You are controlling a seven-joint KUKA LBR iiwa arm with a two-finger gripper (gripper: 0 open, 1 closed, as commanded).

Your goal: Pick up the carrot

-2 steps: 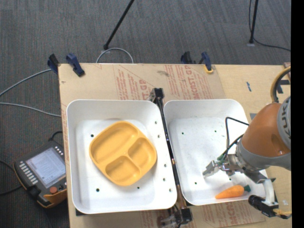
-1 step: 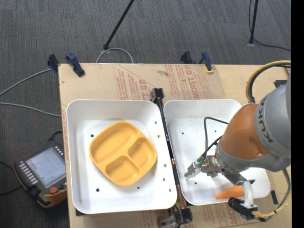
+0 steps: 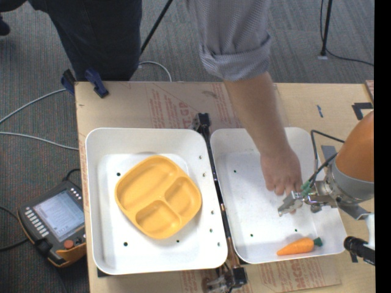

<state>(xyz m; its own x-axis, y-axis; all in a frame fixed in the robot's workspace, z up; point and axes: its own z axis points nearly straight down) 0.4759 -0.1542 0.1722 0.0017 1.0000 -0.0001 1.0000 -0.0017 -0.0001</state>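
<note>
An orange carrot (image 3: 296, 247) with a green top lies flat near the front edge of the right bin (image 3: 244, 163), green end pointing right. My gripper (image 3: 289, 204) hangs over the right part of that bin, behind the carrot and a short way from it, not touching it. A person's hand (image 3: 281, 174) reaches down into the same bin and sits right against the gripper's tip, partly covering it.
A yellow divided plate (image 3: 158, 195) lies in the left bin (image 3: 98, 163). The person's forearm (image 3: 253, 108) crosses the back of the right bin. A teach pendant (image 3: 54, 221) lies on the floor to the left of the bench.
</note>
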